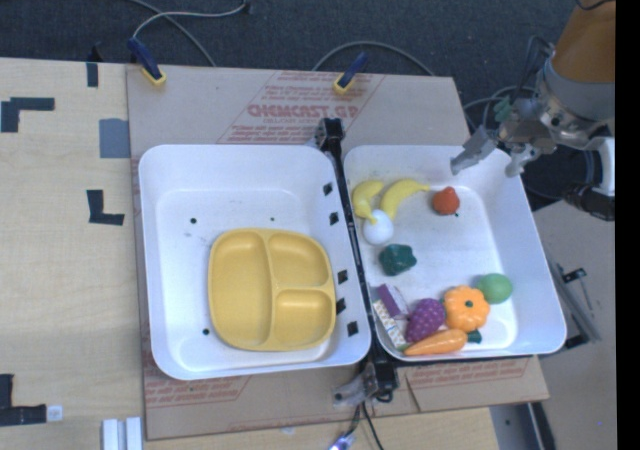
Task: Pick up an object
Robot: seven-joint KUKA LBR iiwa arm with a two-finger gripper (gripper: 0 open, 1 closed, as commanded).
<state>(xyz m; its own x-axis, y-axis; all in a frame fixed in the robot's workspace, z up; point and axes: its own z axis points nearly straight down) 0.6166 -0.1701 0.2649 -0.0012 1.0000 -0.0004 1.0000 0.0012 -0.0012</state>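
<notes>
the tomato point(445, 201), the small red thing nearest the arm, lies in the right bin point(530, 228) near its far edge, and looks the likeliest pick. the fingers point(470, 154) hang spread and hold nothing, above that bin's far right corner, so the approach is the step in hand; next they must shift left over a toy and drop. counted there: two bananas, one egg, one green pepper, one grape bunch, one pumpkin, one carrot, one lime, one packet. the left bin point(160, 238) holds one yellow tray point(270, 288).
</notes>
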